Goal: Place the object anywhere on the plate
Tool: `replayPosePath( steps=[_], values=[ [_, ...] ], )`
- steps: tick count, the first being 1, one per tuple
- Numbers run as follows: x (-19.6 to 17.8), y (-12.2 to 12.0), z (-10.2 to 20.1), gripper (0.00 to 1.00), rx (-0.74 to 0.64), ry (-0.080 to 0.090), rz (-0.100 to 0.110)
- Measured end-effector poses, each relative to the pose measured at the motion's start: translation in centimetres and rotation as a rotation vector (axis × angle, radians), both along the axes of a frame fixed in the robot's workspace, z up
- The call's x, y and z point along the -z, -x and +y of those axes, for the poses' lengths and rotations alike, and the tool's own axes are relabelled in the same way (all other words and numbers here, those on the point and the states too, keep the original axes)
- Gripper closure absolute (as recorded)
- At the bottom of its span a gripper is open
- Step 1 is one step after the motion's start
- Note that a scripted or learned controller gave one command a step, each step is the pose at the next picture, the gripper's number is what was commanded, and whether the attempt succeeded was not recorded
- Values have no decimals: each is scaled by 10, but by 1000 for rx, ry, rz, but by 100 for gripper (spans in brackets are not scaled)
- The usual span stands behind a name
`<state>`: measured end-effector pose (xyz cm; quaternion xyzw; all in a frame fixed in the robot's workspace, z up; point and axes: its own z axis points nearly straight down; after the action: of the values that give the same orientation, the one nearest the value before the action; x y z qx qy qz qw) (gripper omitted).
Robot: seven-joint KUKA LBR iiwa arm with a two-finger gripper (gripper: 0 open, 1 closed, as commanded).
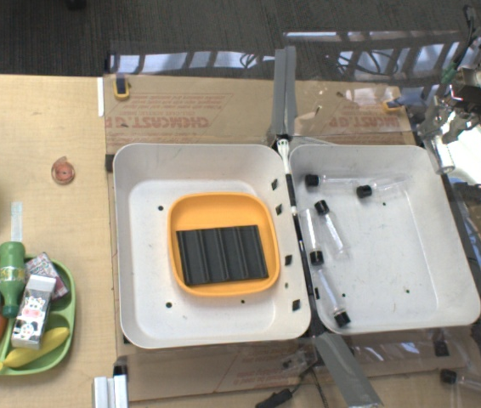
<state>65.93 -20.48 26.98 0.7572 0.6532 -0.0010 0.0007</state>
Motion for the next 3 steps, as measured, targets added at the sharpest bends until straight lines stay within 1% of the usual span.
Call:
replayPosePath(
  steps=[2, 3],
  values=[
    [-95, 0, -18, 100, -557, 1, -1],
    [-172, 0, -17, 100, -857, 1, -2]
  ],
)
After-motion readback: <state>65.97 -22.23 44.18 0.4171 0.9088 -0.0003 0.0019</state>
